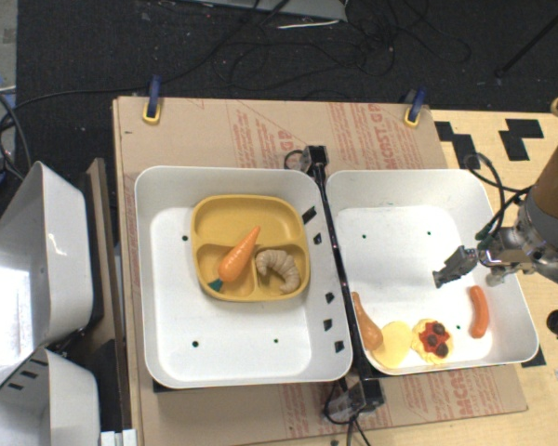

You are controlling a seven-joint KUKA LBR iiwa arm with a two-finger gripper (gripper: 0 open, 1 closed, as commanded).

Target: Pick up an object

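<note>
Small orange-red sausage [480,311] lying lengthwise, end effector [458,266] just beside

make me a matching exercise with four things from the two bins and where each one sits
Things:
1. carrot
2. shrimp
3. sausage
4. gripper

Places:
A. right bin, near its right wall
B. yellow tray, right lower compartment
C. above the right bin floor, left of the sausage
D. yellow tray, lying across its divider

Pairs: 1-D, 2-B, 3-A, 4-C

1 fixed camera above bench [260,124] — looks down at slant, both bins [158,277] in frame.
</note>
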